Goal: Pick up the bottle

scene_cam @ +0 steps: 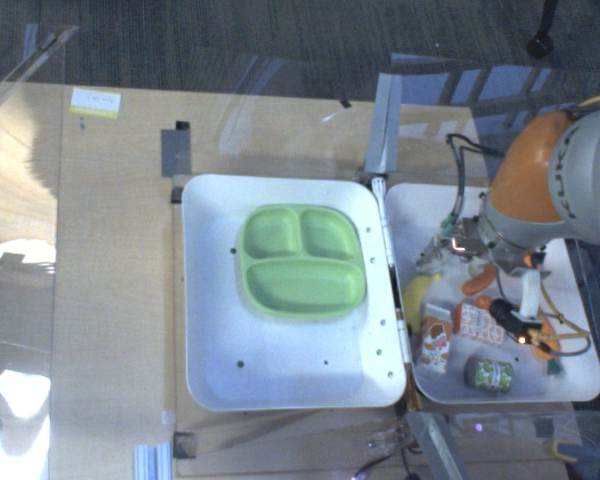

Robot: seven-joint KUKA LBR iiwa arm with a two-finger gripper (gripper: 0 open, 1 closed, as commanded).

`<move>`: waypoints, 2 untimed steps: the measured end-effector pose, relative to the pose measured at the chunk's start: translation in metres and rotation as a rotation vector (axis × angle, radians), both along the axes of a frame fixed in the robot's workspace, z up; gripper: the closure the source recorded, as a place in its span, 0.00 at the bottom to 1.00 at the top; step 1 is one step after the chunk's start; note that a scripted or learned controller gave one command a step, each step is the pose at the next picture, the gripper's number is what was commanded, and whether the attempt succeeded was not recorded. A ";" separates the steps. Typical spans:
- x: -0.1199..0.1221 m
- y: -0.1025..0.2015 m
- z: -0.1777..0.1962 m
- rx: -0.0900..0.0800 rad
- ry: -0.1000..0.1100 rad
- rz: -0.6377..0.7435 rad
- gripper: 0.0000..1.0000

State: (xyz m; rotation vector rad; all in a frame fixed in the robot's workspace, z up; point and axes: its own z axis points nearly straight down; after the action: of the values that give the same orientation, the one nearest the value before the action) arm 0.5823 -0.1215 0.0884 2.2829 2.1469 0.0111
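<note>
A short green bottle-like container (490, 373) with a pale label lies on its side near the front of the right bin (416, 213). My gripper (456, 248) hangs over the middle of that bin, up and to the left of the container and apart from it. Its tip is above a yellow banana-shaped piece (417, 294). I see nothing held in the gripper.
The right bin also holds a small carton (435, 346), a red and white box (477, 323), an orange carrot-like piece (477, 283) and an orange item (545, 344) at the right. A green divided plate (302, 262) sits in the left bin (280, 368).
</note>
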 end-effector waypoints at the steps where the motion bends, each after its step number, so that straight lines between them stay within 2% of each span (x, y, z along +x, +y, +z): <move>1: 0.062 0.012 -0.002 -0.001 0.003 0.023 0.00; 2: -0.030 -0.010 0.000 -0.002 0.000 -0.027 0.00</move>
State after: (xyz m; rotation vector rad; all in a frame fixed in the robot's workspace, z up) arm 0.5521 -0.1314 0.0886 2.3101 2.1148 0.0089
